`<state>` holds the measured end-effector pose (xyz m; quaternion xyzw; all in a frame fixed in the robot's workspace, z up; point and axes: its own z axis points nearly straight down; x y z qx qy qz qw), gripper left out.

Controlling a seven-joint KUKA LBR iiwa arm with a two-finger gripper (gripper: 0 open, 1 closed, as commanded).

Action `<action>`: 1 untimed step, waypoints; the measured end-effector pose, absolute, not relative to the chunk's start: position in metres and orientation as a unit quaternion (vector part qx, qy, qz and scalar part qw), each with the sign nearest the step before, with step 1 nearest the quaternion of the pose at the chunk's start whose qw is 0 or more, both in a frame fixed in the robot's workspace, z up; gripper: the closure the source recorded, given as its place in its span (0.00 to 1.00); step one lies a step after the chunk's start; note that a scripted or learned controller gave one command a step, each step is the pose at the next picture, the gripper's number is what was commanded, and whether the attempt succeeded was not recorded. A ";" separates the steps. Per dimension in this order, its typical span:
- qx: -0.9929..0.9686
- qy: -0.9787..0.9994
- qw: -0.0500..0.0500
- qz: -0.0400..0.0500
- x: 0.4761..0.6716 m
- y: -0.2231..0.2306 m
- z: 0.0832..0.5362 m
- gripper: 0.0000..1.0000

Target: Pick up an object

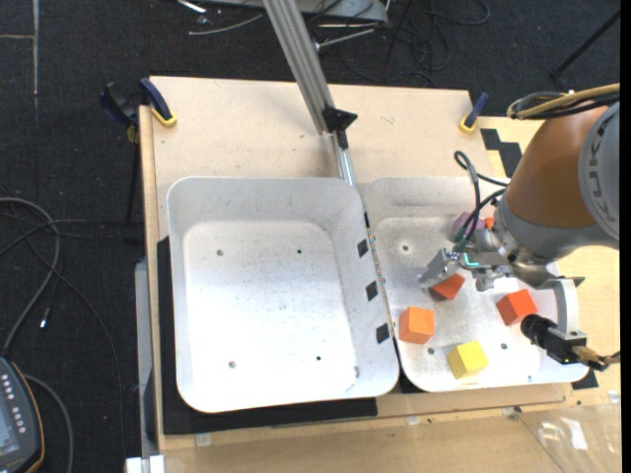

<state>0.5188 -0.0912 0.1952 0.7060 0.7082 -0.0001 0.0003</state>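
**Claw Positioned Over Red-Orange Block**

Yellow block (466,359) lies at the right bin's (394,205) front edge; behind it sit an orange block (416,324) and a red block (514,306). Farther back, a red-orange block (448,286) rests just under the claw (455,269), probably the pick target. Claw spread cannot be determined. Both bins occupy a clamped wooden counter (256,126) above cable-strewn dark carpet.

Robotics lab: clamped bench (296,131), loose cables (39,264) on floor.
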 end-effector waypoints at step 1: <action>0.709 0.705 -0.001 -0.002 0.547 -0.164 0.095 0.00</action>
